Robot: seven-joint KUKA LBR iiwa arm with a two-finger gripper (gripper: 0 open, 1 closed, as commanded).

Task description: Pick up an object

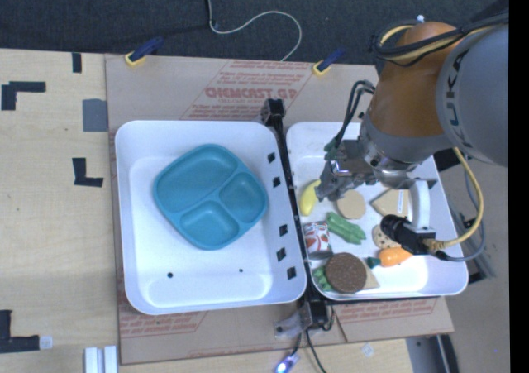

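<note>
gripper (335, 184) is down low in the right bin (442, 284), over by its left side, right next to the yellow banana toy (308, 197). honestly can't tell if it's got anything. green pea pod (345, 227), a can (316, 239) and a brown cookie (345, 273) sit nearer. left bin (140, 148) has a blue divided plate (212, 195).

A blue divided plate (212, 195) lies in the left white bin (132, 198).
</note>
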